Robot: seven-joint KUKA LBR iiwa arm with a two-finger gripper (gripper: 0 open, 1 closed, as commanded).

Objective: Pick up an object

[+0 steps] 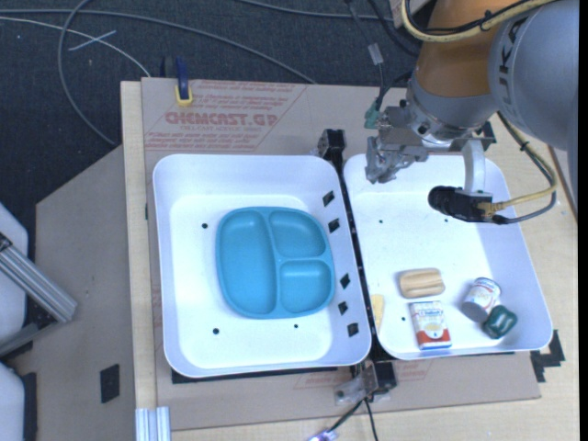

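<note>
Viewed from above at a slant: two shallow white bins side by side on a brown board [230, 118] stamped with red lettering; board laid over a pale bench top [87, 338], pinned at its upper left edge by a blue-handled clamp [183, 83]. Beyond the bench, across the top and upper left of the frame, dark carpet [55, 108] strewn with grey cables [96, 37]; at the far left edge, a slanting aluminium rail [32, 283]. Down the seam between the bins, a row of small black clips [333, 223].

In the upper right of the frame, the grey arm [547, 53] with its orange band [469, 16], reaching in and ending in the gripper [379, 168]; poised over the upper left corner of the right bin [404, 232], close to the seam; whether apart or together, impossible to tell from this angle.

Candidates for picking, all grouped in the lower part of the right bin and well apart from the gripper: a tan block [421, 283]; just below it, a red-and-white carton [430, 325] lying flat; to their right, a small can [481, 297] on its side with a dark green cap [502, 322] at its lower end; at the bin's lower left rim, a thin yellow strip [377, 311].

In the left bin [184, 209], a blue divided plate [276, 262], lying flat near the centre.
</note>
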